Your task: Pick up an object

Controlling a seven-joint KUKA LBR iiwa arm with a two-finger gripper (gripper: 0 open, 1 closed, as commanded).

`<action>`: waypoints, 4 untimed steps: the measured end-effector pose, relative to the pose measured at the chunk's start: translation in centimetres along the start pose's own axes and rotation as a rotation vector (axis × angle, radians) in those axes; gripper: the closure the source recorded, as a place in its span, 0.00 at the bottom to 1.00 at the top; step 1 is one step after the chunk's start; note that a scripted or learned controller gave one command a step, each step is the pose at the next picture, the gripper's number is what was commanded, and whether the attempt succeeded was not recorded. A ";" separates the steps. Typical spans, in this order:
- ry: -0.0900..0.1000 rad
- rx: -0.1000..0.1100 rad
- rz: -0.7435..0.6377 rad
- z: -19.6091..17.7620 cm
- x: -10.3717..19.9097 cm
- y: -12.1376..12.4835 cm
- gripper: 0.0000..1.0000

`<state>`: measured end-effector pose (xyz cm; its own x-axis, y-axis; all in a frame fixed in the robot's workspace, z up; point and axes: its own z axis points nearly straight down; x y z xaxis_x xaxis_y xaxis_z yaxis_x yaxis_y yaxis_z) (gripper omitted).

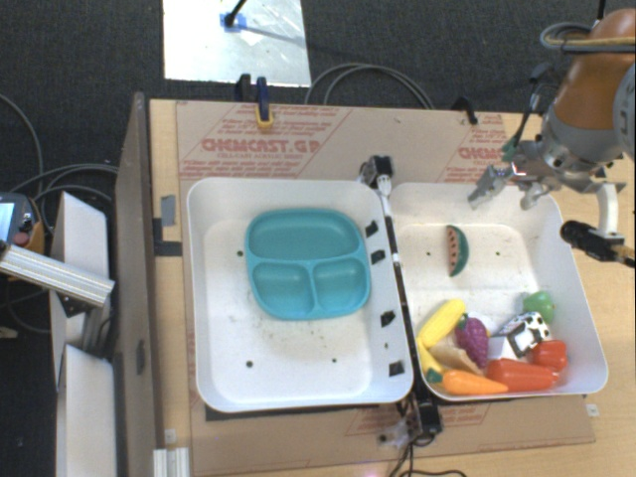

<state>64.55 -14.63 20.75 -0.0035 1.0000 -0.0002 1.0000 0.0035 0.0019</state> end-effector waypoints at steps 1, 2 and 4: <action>0.003 0.008 -0.004 13.0 4.5 -1.4 0.00; 0.000 -0.002 0.000 12.2 3.4 -0.1 0.00; 0.000 -0.003 0.002 11.2 3.6 -1.7 1.00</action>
